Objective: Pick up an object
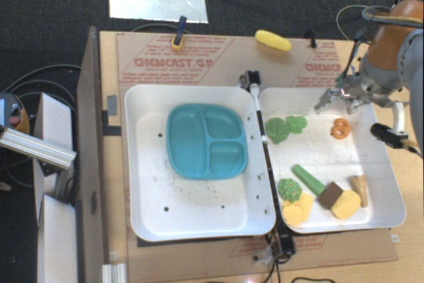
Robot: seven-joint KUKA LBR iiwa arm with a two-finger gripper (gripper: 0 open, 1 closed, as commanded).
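Two shallow white bins are sitting side by side on a cardboard-covered bench, seen from above at a slant. The left bin [149,209] is holding a teal divided plate [206,142], lying flat near its middle. The right bin [384,169] is holding the loose pieces: a green leafy lump [283,127] near its upper left, an orange pretzel-shaped ring [340,128] toward the upper right, and a cluster along the lower edge. In that cluster, a green stick [307,178] is lying with its long axis running diagonally, its upper end pointing toward the far left and its lower end touching a brown block [329,195]. Just beside the block a yellow lump [346,206] is resting, with a small tan piece [360,189] to its right. A small green floret [289,189] is sitting on top of a yellow piece [297,209] at the lower left of this bin. Outside the bins, a yellow banana-like shape [273,40] is lying on the cardboard beyond them. The arm is reaching in from the right, and its gripper [336,98] is hovering over the upper right part of the right bin, near the orange ring but apart from it. Nothing is showing between its tips; whether they are spread or closed cannot be told at this size. The cluster is lying well apart from the gripper.
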